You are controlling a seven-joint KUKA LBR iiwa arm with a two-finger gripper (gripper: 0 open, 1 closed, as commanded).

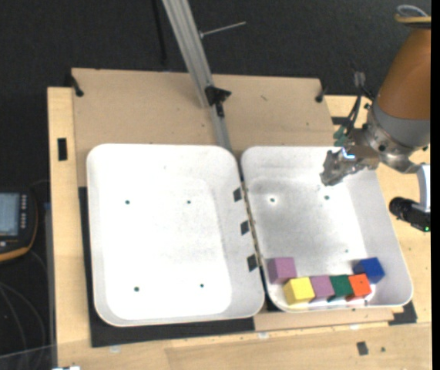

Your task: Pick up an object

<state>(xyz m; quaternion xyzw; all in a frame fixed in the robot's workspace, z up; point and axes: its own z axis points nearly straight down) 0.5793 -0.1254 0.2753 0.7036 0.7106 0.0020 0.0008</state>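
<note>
The gripper (334, 171) hangs over the upper right area of the right bin (297, 176), near that bin's far rim. Whether it is released or clenched cannot be told at this resolution; nothing is seen in its grasp.

The objects lie well apart from the gripper, grouped along the near edge of the right bin. A purple block (282, 268) sits nearest the divider between the bins. Just below it a row runs rightward: a yellow block (299, 290), a second purple block (322, 286), a green block (340, 286) and an orange block (359, 285), each touching or just beside its neighbour. A blue block (370, 268) sits just above the orange one. All are small cubes with matte, solid-coloured faces.

Both bins are shallow white trays with rounded corners; the right bin's floor shows grey scuffing. The left bin (166, 230) adjoins it. Both rest on a pale wood table (273, 95).

The arm (404, 75) enters from the right, its orange band above a grey wrist, angled down and to the left toward the gripper.
</note>
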